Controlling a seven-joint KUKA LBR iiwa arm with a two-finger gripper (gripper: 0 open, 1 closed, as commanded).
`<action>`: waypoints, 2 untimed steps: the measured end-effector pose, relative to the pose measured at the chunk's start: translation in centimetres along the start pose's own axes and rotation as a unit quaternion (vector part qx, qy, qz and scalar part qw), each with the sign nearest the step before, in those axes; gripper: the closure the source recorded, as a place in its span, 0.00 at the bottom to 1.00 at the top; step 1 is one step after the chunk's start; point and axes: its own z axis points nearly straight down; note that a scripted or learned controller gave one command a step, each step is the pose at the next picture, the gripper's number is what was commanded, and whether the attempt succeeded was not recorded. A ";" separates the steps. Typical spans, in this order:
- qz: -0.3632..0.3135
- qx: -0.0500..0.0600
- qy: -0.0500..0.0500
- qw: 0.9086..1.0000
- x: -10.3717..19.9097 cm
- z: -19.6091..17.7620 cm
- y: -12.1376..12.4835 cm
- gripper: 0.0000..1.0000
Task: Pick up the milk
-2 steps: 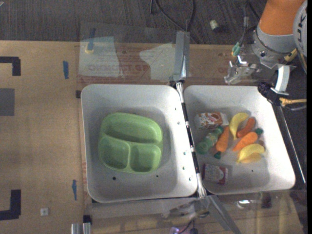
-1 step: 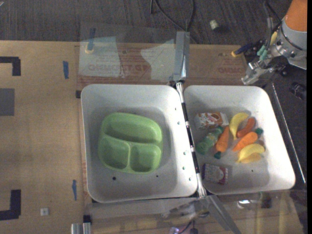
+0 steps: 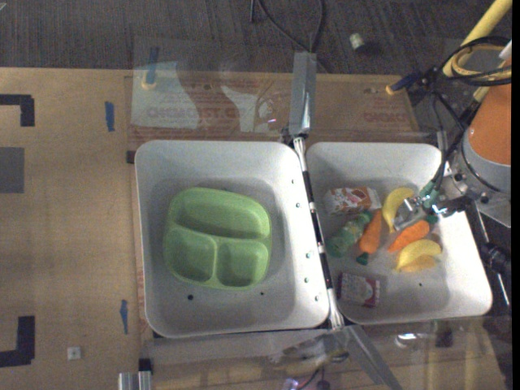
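Two small cartons lie in the right bin (image 3: 463,299). One white and red-orange carton (image 3: 352,199) rests at the bin's back left, and a pink and white carton (image 3: 359,289) sits at the front left. The print is too small to tell which is the milk. My gripper (image 3: 413,213) hangs low over the middle of the right bin, between a yellow banana (image 3: 395,203) and an orange carrot-like piece (image 3: 411,234). It is to the right of the back carton and well behind the front one. Nothing shows held in it.
Around the gripper lie a slim carrot (image 3: 370,235), a green vegetable (image 3: 346,237) and a yellow fruit piece (image 3: 419,254). The left bin (image 3: 162,169) holds a green divided plate (image 3: 217,237). A metal divider (image 3: 313,234) separates the bins. Cables hang at the upper right.
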 end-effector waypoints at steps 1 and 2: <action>-0.005 0.001 0.000 1.000 2.3 1.9 1.0 1.00; -0.067 -0.002 -0.001 0.998 3.6 -1.8 6.2 1.00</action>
